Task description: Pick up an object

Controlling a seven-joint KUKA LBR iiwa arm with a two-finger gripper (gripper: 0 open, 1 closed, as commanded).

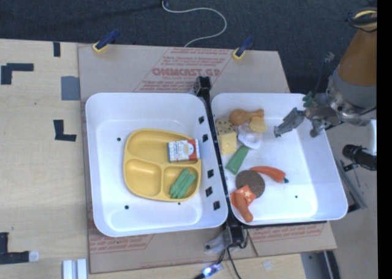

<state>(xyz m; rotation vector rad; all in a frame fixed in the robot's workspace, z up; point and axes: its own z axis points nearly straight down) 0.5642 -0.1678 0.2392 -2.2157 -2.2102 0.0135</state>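
The arm is reaching in from three o'clock, and its hand (300, 120) is hanging over the upper right part of the right bin (318, 174), fingers pointing toward nine o'clock and nothing between them; from here I am not managing to tell whether they are spread or pressed together. The things it could pick are all crowding the left half of that bin, which is probably why the hand is leaning that way. At about ten o'clock in the bin a brown drumstick-shaped toy (244, 115) is lying against a pale yellow cheese piece (227, 142), with a crumpled white scrap (249, 137) and a small yellow chunk (258, 125) just beside them. Below those a green block (236, 159) is slanting down toward a dark brown round disc (250, 182), an orange carrot (267, 173) is resting at the disc's two o'clock, and a red-orange piece (243, 201) is sitting at six o'clock by the rim. The left bin (104, 149) is holding a yellow divided tray (142, 171), with a small printed carton (182, 150) in the upper compartment and a green bean toy (182, 183) in the lower right one, looking like sorted items set apart. The yellow chunk is closest to the hand, so I am judging it the likeliest target, though the clutter there could spoil a clean grip.
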